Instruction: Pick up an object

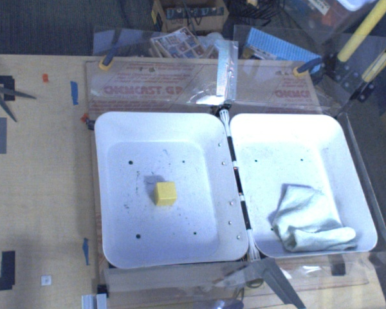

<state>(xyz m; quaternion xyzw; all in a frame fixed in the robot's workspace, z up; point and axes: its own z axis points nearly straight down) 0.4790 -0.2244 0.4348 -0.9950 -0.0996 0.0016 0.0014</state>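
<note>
A small yellow block [165, 193] lies near the middle of the left white bin [116, 134]. A crumpled pale grey cloth [309, 221] lies in the front right part of the right white bin [321, 134].
A clear plastic panel [199, 85] stands behind both bins. A yellow pole [367, 21] slants at the top right. The wooden bench [32, 185] stretches to the left, with black marks and blue tape bits on it.
</note>
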